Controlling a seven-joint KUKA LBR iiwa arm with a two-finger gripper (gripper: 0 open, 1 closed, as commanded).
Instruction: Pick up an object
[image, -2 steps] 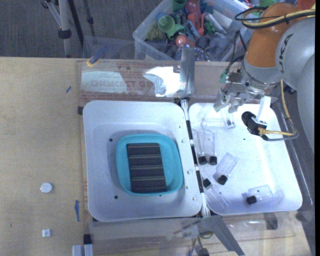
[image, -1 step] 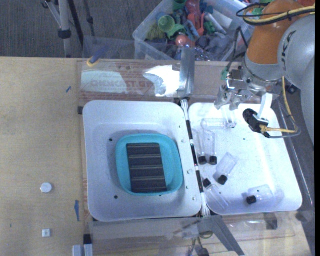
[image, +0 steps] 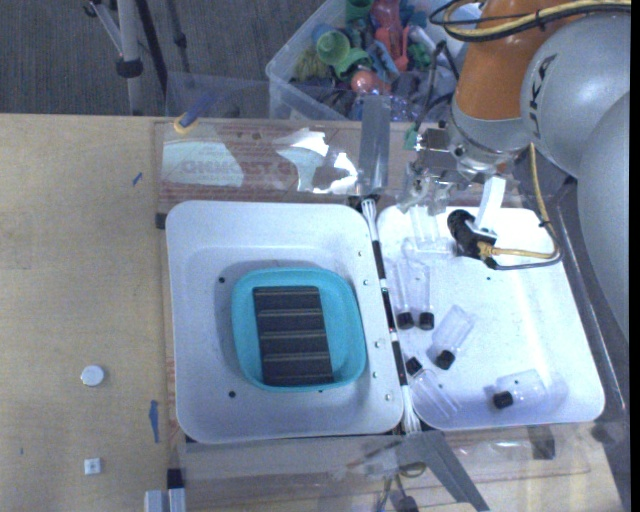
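Note:
Several clear plastic bottles with black caps lie in the right bin (image: 560, 330). Two bottles (image: 412, 295) lie side by side near the bin's left wall, one bottle (image: 450, 335) is at the middle, one bottle (image: 428, 385) rests by the front left corner, and one bottle (image: 520, 390) lies at the front right. My gripper (image: 430, 195) hangs over the far left corner of the right bin, above a clear bottle (image: 418, 245) that lies just in front of it. Glare and the clear plastic blur that spot.
In the left bin (image: 200, 400) sits a teal tray (image: 295, 325) holding a dark ribbed block (image: 292, 335). A black part with a yellow cable (image: 470, 238) hangs from the wrist over the right bin. A tub of colourful toys (image: 350, 50) stands behind the bins.

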